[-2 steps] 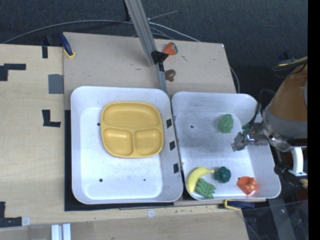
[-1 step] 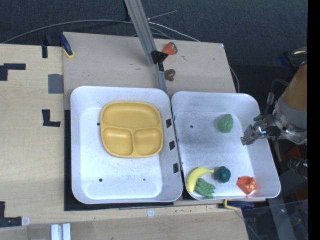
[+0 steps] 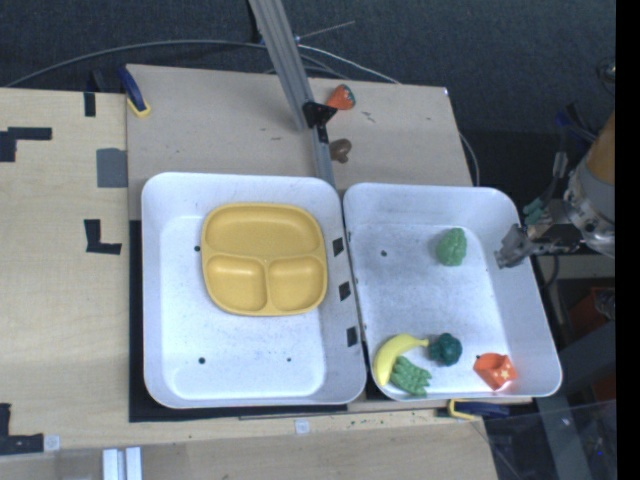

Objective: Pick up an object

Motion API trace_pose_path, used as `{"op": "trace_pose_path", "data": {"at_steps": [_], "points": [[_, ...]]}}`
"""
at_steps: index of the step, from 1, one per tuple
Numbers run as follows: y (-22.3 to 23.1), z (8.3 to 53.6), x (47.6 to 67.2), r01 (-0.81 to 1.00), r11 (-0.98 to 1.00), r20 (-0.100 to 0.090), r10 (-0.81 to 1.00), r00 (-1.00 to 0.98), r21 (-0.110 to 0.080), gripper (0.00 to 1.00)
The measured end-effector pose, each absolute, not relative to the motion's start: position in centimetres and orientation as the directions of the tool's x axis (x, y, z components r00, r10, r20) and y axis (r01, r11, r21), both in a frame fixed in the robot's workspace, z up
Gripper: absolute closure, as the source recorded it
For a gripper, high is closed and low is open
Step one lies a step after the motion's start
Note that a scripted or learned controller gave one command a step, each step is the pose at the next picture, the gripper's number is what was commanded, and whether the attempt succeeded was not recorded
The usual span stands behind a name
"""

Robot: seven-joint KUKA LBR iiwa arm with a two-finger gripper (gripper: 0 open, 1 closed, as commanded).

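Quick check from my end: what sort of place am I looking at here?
Most likely a robot test bench in a lab, not a kitchen. Two white bins sit side by side on a taped wooden bench, with toy food such as a banana inside, and a gripper at the right bin's edge.

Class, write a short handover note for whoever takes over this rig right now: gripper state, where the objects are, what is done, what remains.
Gripper: at the right bin's right rim, holding nothing; finger state unclear.
Right bin: light green piece upper right; banana, green toy, dark green piece and orange-red piece along the near edge.
Left bin: yellow divided plate.
Done: nothing picked.
Left: grasp and lift one object.
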State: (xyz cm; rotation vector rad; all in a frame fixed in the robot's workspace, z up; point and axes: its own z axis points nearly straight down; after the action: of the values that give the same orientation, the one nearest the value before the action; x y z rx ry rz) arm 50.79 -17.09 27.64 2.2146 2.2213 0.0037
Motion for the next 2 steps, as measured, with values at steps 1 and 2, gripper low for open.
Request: {"op": "trace_pose_path", "data": {"at_steps": [1,2], "points": [[-11.0,27.5,51.3,1.000,0.007,0.002,1.000,-0.007,-0.001,1.00],[-6.1,26.8,50.5,1.000,0.006,0.001,1.000,-0.006,-0.003,1.00]]}}
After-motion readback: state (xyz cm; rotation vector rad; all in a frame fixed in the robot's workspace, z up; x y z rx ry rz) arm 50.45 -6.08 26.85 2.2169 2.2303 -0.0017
